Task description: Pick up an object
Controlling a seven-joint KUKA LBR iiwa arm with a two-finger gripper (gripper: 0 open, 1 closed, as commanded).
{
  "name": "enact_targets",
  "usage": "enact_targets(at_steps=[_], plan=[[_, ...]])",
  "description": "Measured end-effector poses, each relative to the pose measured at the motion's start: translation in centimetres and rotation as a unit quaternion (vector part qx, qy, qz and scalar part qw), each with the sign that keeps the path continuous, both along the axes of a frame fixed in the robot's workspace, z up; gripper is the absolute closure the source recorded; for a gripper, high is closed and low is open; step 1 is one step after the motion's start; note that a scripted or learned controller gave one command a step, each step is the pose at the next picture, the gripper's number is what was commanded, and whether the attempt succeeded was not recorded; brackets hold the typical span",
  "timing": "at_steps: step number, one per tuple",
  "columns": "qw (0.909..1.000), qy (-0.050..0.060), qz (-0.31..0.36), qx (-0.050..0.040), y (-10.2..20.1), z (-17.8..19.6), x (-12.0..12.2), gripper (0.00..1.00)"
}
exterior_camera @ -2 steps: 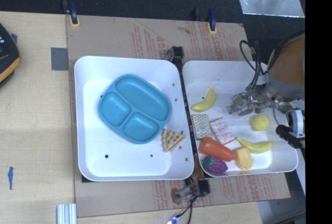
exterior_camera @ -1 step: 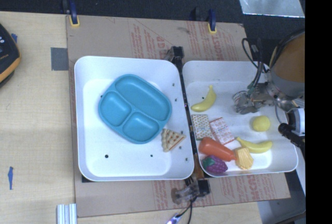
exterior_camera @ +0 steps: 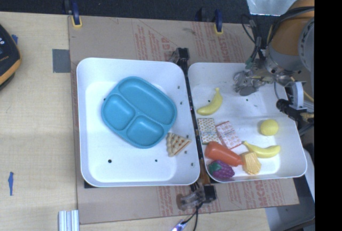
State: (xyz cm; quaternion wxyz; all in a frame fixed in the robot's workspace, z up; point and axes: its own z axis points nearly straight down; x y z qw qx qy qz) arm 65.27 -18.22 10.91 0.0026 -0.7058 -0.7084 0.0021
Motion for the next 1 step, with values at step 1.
enact_targets(at_steps=[1], plan=[[1.0,-0.001,0.0,-0.0002,0.0,0.03,0.03,0.0]])
